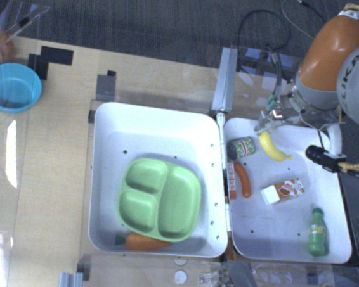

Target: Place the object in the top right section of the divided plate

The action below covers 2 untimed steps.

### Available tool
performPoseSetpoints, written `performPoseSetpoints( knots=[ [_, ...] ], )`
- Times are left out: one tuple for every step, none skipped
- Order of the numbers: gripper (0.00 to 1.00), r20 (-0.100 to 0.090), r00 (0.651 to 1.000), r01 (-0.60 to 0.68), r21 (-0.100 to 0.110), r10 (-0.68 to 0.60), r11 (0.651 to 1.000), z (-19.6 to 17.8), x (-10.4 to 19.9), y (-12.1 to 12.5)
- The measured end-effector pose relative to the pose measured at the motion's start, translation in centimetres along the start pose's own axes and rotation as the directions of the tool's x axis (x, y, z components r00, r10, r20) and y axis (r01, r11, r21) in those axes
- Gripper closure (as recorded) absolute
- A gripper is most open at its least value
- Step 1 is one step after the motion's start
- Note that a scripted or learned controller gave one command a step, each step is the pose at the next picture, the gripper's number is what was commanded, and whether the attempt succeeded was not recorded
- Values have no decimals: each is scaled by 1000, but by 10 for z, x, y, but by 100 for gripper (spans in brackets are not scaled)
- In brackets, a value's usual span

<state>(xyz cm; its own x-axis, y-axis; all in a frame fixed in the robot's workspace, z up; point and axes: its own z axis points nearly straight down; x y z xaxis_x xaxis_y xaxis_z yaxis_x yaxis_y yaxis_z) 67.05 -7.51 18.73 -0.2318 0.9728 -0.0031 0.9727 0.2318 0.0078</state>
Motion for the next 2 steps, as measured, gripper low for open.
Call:
performPoseSetpoints(
  knots=[
    [100,-3,996,86,1,-86,996,1,94,-10],
    [100,-3,986,164,1,-164,986,1,154,-18]
  ],
)
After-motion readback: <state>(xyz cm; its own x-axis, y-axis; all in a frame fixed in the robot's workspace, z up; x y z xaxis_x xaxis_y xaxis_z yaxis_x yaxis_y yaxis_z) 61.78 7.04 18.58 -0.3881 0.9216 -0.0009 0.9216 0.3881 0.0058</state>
